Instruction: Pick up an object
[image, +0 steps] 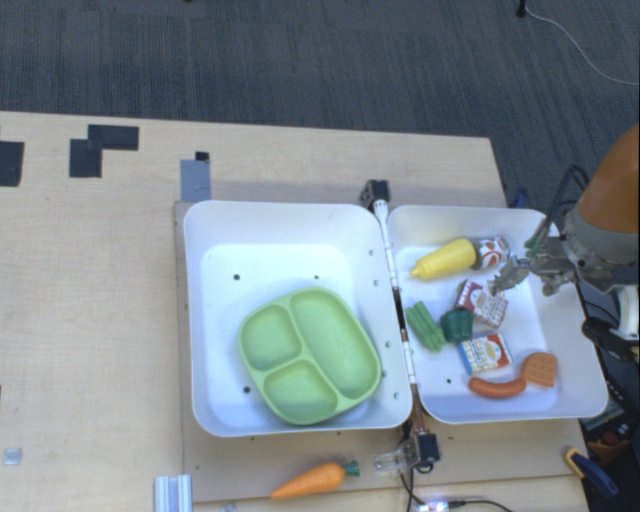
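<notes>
Two shallow white bins side by side on a pale wooden bench: left bin (215, 300), right bin (570, 390). In the left bin, toward its lower middle, a green divided plate (310, 355) with three compartments, lying flat. In the right bin, a scatter of toy food: a yellow mustard-like bottle (445, 259) at upper left, lying on its side; just right of it a small red and white can (492, 252); below that a small printed packet (481, 301); a light green ridged piece (424, 326) near the bin's left wall; touching it on the right, a dark green piece (458, 325); lower down a small printed carton (485, 353); under that a red sausage (497, 387) with a waffle-patterned orange piece (540, 370) just beside its right end. Outside the bins, on the bench at bottom centre, a toy carrot (313, 481). At the right edge of the frame, grey arm with orange band (615, 190), reaching in over the right bin's upper right. Gripper (508, 276) hanging just above the printed packet and below the can, fingers apparently a little apart with nothing visible between them, though small and hard to read. No object lifted from the bin.
</notes>
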